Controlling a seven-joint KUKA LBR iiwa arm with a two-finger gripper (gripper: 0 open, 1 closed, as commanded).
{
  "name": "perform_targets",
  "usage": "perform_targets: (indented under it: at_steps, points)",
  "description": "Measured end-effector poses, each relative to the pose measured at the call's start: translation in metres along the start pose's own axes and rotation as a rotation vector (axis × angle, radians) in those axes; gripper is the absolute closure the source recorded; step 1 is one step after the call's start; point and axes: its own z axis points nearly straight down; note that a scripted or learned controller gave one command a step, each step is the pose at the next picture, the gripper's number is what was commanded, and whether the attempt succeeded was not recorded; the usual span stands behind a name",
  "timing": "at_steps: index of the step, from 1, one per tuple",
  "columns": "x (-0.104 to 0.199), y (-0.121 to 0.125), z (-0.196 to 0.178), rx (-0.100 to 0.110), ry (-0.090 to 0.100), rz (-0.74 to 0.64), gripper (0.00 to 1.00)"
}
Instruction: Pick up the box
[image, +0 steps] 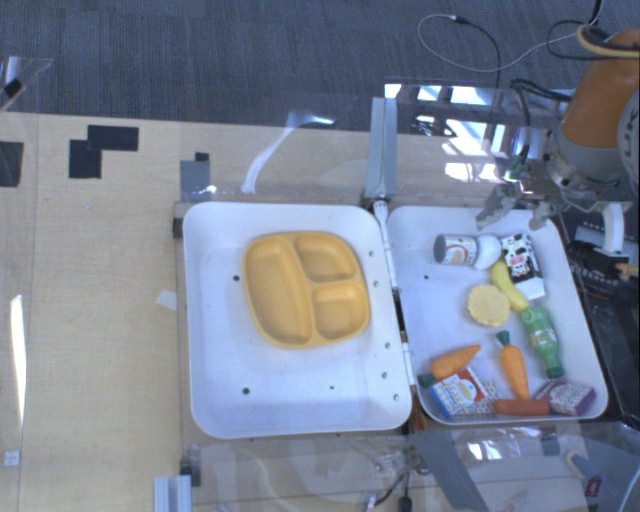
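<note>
Up by the right bin's (590, 330) far rim, the claw (517, 212) hangs spread and empty, box (462, 392) untouched.

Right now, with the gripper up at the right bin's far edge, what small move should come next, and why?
Probably travel toward the bin's near edge: the open gripper hangs empty above the far rim, while the small red-and-white carton box lies among toy carrots at the near-left corner.
</note>
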Motion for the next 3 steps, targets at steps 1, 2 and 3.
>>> perform_targets:
  at_steps: [1,2,3]
  points:
    - [0.059,0.009,0.097,-0.003,0.000,-0.063,0.00]
    - [0.075,-0.048,0.104,0.000,0.001,-0.029,0.00]
    - [0.054,0.010,0.110,-0.006,0.000,0.166,0.00]
